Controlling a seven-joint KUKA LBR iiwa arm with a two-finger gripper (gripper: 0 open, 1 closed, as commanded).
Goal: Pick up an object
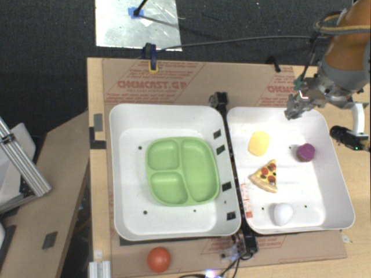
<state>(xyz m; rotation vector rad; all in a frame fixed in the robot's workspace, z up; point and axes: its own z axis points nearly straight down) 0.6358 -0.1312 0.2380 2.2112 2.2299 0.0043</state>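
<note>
The right bin (342, 204) holds a yellow lump (259, 143), a purple ball (305, 152), a toy pizza slice (265, 176) and a white egg-shaped object (282, 213). My gripper (295, 107) hangs over the bin's back edge, above and to the right of the yellow lump and behind the purple ball. It is seen from above, small and dark, with nothing visibly held. The grey arm with its orange band (348, 45) comes in from the upper right.
The left bin (124, 155) carries a green divided plate (181, 170). An orange-red ball (158, 259) lies on the cardboard in front of the bins. A black clip (219, 99) sits where the bins meet at the back. A metal frame (20, 161) stands far left.
</note>
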